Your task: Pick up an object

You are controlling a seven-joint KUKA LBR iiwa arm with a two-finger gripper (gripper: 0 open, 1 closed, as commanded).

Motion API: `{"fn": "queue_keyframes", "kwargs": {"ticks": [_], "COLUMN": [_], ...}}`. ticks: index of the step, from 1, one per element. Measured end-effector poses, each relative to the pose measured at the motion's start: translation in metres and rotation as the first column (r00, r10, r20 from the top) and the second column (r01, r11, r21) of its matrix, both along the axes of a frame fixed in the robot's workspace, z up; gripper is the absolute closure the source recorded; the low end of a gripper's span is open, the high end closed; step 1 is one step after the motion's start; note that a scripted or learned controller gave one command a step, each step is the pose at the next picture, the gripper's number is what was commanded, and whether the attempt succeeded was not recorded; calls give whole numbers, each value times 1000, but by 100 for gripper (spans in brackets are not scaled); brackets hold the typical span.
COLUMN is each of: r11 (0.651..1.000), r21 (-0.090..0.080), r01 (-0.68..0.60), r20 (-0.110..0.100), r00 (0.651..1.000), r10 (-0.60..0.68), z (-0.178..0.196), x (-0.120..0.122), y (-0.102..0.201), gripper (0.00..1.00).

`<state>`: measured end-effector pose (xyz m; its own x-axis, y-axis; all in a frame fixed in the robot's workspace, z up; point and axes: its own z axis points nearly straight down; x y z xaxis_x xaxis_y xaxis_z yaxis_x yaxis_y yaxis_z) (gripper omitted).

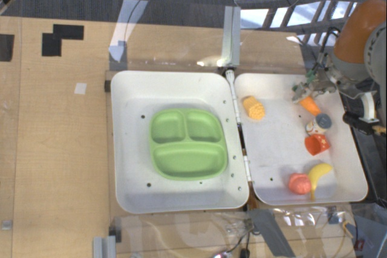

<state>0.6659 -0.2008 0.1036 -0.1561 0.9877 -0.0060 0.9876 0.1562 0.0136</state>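
Your pincer (pixel 309 89) hovers just above the orange carrot (pixel 309 106); I cannot tell its state, and it may slip off the carrot's sloped side.

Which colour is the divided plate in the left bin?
Light green; the divided plate shows clearly in the camera view.

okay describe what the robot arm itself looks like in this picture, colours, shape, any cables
The arm comes in from the right edge: a rounded grey body with a broad orange band above the wrist. Below that sits a darker wrist section with white and black parts. The gripper is a small, thin metal-looking assembly with greenish bits near its tip, too fine to make out clearly. Thin black cables loop across the dark floor behind the bins.
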Motion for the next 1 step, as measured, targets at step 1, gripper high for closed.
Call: {"fn": "queue_keyframes", "kwargs": {"ticks": [1], "r11": [1000], "r21": [3], "r01": [29], "r20": [-5], "r00": [1000], "r10": [-29], "z": [91], "x": [5], "y": [65], "gripper": [100]}}
